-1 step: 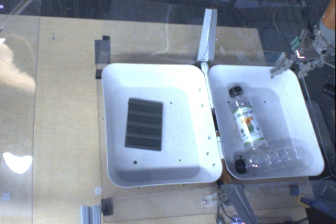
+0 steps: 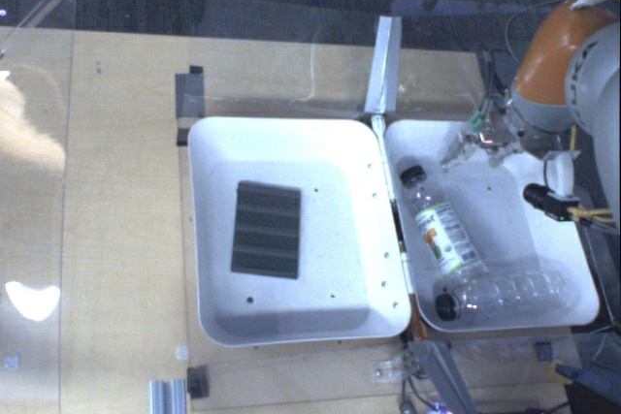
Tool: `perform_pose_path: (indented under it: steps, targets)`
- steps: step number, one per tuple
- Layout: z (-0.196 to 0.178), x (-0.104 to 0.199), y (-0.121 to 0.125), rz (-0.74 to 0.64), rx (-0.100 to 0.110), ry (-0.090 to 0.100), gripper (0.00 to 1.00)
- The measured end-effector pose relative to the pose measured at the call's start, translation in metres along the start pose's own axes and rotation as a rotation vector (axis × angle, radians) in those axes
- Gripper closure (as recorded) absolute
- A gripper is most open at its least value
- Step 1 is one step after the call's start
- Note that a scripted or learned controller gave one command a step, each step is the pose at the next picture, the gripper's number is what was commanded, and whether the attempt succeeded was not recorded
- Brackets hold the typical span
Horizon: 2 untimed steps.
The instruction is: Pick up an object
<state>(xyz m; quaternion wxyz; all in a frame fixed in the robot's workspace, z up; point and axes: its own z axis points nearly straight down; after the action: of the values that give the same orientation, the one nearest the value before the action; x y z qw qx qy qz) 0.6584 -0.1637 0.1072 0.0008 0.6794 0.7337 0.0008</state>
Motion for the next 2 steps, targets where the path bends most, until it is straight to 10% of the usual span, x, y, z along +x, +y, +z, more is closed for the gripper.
perform_pose_path:
  steps: [2]
  targets:
    - [0.01,0.053,-0.109,-0.381,-0.028,-0.03,0.0]
